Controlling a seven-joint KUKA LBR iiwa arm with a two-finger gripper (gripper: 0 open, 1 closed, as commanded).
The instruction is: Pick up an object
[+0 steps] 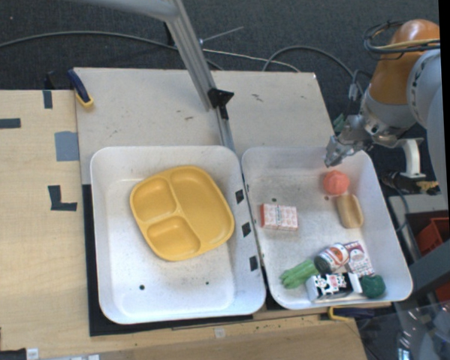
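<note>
Counter: carried two shallow white bins side by side, touching along the middle.
Left bin: held a yellow divided plate, lying flat toward the upper middle; bare floor open along the lower part.
Right bin: held all the small things; open floor across the upper left and centre.
Arm: reached in from the right, grey with the orange band high at the upper right.
Claw: hung over the upper right part of the right bin, near the far rim; touched nothing visible; spread of the tips could not be told.
Orange ball: lay just below the claw, apart from it.
Tan oblong piece: lay just below the ball, close to the right wall.
Small printed box: lay mid-bin, well left of the claw, clear room all around.
Lower cluster: green piece, can, black-and-white carton, dark green lump, crowded against the near right corner, far from the claw.
</note>
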